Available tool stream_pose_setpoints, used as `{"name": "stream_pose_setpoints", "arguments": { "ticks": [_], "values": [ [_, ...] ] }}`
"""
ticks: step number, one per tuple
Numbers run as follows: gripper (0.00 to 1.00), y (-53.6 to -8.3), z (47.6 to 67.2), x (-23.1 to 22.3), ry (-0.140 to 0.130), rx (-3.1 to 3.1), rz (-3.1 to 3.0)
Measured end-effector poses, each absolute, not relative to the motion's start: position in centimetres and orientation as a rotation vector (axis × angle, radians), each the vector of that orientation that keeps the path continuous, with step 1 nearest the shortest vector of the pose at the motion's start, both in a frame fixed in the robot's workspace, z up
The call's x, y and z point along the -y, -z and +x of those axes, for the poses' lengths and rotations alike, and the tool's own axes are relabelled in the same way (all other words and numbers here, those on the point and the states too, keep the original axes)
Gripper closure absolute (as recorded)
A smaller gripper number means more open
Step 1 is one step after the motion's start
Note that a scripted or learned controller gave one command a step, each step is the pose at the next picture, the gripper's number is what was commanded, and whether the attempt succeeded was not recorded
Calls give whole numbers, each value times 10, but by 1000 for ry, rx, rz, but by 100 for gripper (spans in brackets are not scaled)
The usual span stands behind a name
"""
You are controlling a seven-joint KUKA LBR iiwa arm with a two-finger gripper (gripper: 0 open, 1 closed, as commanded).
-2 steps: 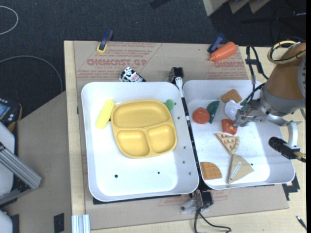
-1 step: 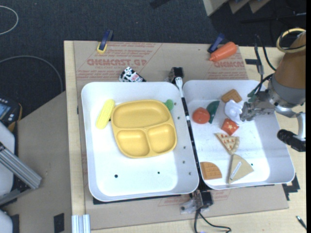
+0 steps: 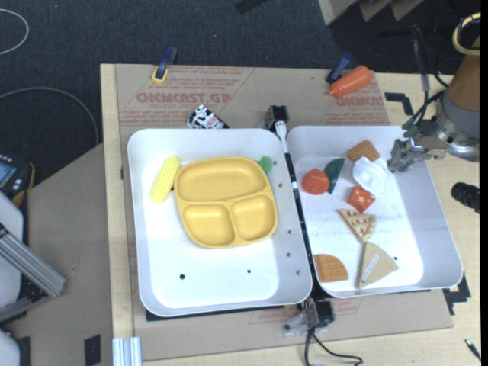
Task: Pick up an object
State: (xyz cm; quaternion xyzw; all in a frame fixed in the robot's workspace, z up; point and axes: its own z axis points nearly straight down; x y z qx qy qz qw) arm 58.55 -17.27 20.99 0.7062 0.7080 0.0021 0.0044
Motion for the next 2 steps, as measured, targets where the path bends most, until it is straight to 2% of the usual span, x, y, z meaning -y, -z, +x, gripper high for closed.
{"name": "stream_pose_setpoints", "arguments": {
  "ticks": [1, 2],
  "values": [
    [100, -226, 587, 173, -4, -2219, 2215],
    [100, -217, 602, 126, -1, -2226, 2216]
  ]
}}
